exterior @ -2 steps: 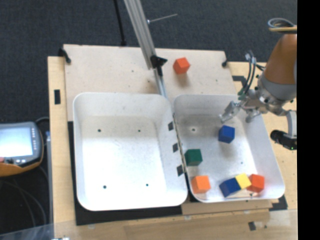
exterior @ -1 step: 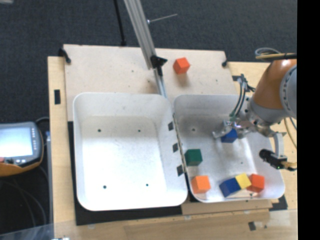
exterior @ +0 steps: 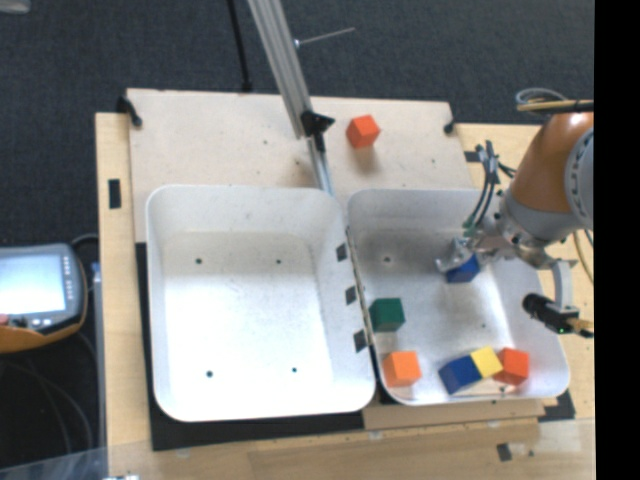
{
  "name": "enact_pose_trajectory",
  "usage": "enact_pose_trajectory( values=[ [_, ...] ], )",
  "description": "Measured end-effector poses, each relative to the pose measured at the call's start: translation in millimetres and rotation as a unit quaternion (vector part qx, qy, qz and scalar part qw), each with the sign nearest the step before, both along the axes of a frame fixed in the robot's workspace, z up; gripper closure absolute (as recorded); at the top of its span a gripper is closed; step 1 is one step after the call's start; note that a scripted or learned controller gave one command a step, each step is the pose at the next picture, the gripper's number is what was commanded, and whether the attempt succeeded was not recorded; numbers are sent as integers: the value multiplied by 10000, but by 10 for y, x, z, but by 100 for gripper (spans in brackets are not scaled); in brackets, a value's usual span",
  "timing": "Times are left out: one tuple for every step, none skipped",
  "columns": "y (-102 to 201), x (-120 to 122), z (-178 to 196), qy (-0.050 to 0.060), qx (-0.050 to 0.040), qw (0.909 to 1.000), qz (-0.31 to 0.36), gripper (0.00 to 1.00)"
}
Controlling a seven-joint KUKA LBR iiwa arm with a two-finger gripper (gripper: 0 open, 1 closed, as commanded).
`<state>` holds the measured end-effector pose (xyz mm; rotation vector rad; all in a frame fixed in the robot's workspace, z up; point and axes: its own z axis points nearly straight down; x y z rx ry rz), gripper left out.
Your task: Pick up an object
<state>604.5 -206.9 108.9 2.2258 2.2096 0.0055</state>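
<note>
Left bin: white, shallow, a few dark specks on the floor.
Bench: pale board behind both bins, orange cube resting on it near the slanted metal post.
Right bin: green cube near the left wall; orange block at the front-left corner.
Front edge of right bin: dark blue block, yellow block and orange-red block touching in a row.
Gripper: low over the right bin's back half, small blue block at the fingertips, apparently pinched between them; grip too blurred to confirm.
Arm: orange band and grey wrist entering from the right.
</note>
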Motion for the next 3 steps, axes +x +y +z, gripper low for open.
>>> enact_pose_trajectory(
  values=[
    [722, 223, 1279, -20, 2, 10000, 74, 100],
    [1526, 193, 1762, -5, 16, 10000, 90, 100],
    [2439, -177, 980, 65, 18, 9999, 80, 100]
  ],
)
